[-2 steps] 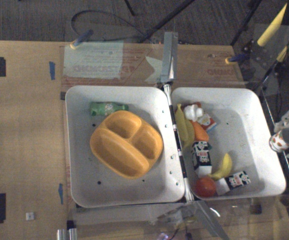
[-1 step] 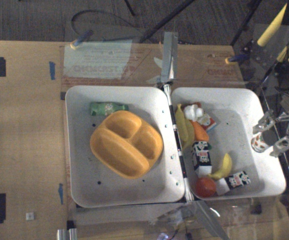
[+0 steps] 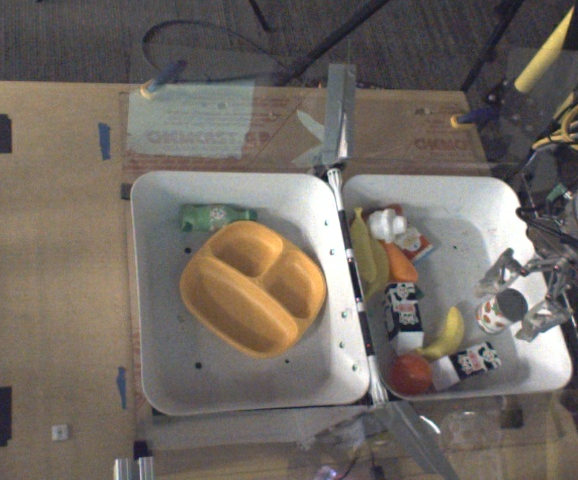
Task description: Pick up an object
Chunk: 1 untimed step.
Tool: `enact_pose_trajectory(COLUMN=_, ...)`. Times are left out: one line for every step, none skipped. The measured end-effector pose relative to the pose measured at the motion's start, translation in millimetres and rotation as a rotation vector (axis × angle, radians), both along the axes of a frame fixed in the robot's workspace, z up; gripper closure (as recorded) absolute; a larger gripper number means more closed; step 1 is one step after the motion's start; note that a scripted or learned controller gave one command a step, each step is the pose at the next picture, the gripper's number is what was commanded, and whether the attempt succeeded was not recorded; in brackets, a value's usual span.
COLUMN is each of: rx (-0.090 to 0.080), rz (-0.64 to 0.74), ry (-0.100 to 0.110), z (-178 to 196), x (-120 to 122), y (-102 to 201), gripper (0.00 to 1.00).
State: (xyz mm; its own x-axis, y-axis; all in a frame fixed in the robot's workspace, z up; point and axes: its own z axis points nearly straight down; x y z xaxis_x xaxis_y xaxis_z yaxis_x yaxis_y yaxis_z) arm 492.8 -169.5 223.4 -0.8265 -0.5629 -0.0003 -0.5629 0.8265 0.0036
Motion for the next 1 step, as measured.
enact_pose_trajectory(rx=-0.001, rz=0.37, ry=-0.006, z=46.8, x=0.9, y=-30.4, gripper=1.0)
